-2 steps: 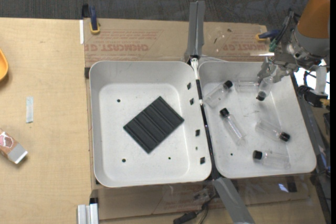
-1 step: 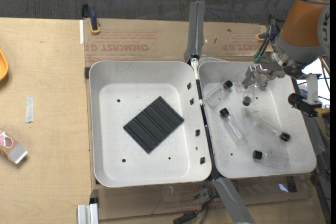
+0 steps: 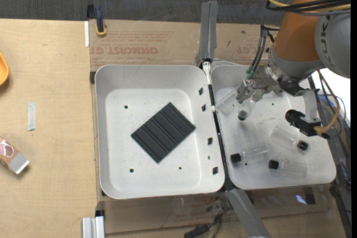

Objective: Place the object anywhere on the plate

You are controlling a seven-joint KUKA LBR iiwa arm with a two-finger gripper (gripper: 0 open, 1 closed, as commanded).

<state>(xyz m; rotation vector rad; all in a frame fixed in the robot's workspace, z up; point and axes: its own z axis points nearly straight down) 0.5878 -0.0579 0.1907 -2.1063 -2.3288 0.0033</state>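
Observation:
A dark ribbed rectangular plate (image 3: 163, 132) lies turned at an angle in the middle of the left bin (image 3: 111, 86). My gripper (image 3: 248, 94) hangs over the upper left part of the right bin (image 3: 329, 170), well to the right of the plate. A small clear vial with a dark cap (image 3: 242, 114) sits right under the gripper tip; whether it is held cannot be made out. Another clear vial (image 3: 225, 102) lies just left of it by the bin wall.
Several more clear vials with black caps lie in the right bin's lower half, such as one (image 3: 252, 153) near the centre and one (image 3: 288, 166) by the front rim. A raised divider (image 3: 213, 114) separates the bins. A small wrapped item (image 3: 12, 158) lies on the bench at far left.

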